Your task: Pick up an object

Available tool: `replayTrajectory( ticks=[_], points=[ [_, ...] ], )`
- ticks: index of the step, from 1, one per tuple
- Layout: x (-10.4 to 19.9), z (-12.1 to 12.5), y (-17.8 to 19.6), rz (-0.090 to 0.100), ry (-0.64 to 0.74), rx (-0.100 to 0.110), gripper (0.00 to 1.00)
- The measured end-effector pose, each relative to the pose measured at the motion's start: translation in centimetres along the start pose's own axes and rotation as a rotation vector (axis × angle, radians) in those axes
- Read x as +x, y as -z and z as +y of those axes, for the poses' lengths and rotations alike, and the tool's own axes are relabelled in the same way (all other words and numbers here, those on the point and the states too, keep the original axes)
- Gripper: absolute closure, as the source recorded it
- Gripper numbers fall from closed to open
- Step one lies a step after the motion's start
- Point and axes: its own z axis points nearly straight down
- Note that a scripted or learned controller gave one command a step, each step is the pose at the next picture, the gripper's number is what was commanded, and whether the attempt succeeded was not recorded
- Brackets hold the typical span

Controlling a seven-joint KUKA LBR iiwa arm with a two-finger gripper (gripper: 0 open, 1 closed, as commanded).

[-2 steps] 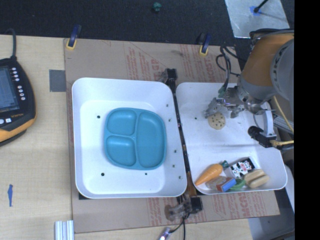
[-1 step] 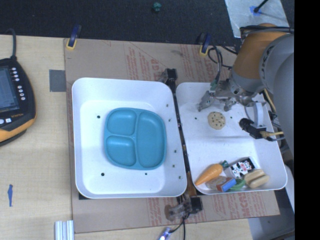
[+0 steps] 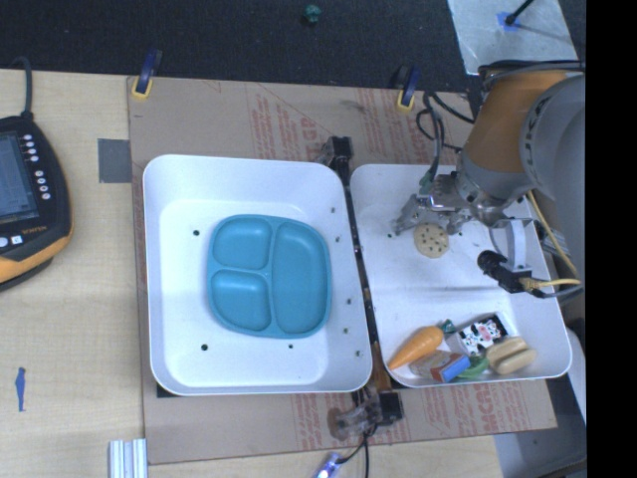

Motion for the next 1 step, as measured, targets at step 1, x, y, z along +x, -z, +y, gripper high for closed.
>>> replayTrajectory(
  ticks=[1],
  points=[
    [-0.94,2.26,0.06,0.001,0.002,-0.003,0.0]
  ],
)
